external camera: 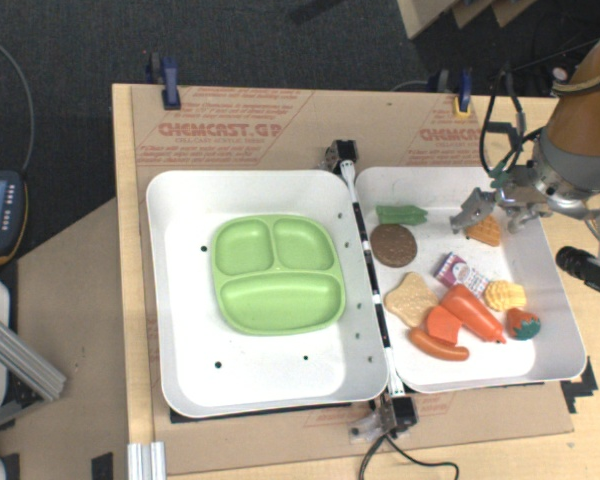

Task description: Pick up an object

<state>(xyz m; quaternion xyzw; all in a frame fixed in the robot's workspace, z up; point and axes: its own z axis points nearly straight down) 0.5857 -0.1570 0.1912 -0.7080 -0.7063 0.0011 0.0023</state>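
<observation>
In the right bin (550, 363), toward its upper right, the gripper (500, 212) hangs with its fingers spread apart, nothing between them. An orange wedge (486, 231) lies touching just below it; its long axis is too small to judge. The green divided plate (277, 273) sits in the left bin (180, 298).

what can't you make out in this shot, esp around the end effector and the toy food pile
- End effector, camera view: too small and blurred to tell how its fingers stand.
- Orange piece: sits right under it; contact unclear, partly covered by it.
- Purple packet: print too small to read.
- Arm: cut off by the right edge.
- Red and green piece: too small to identify.
</observation>
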